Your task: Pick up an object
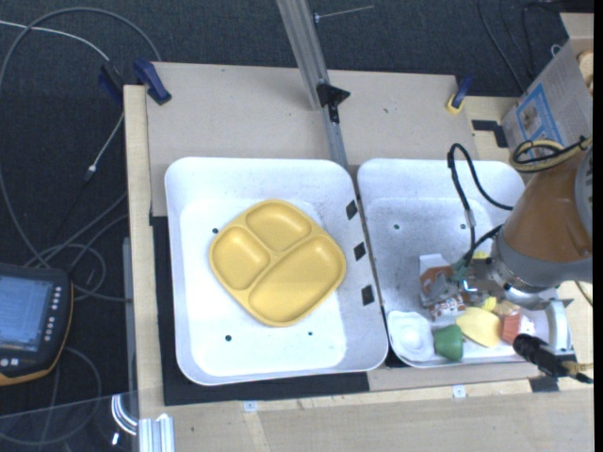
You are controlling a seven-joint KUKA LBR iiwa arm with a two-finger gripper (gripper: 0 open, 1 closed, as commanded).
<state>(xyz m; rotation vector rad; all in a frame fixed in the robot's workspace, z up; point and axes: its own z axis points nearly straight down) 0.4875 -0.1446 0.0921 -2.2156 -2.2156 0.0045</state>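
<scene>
Grey pincer (450,290) low over toys in right bin (415,191), grip unclear, reaching; next, clamping one toy.

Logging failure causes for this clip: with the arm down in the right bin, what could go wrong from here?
1. The small objects lie crowded together in the near corner of the right bin, so the pincer may nudge them or catch two.
2. They sit close to the bin wall, which may block a clean closing.
3. The black cable hangs over the bin and might snag.
</scene>
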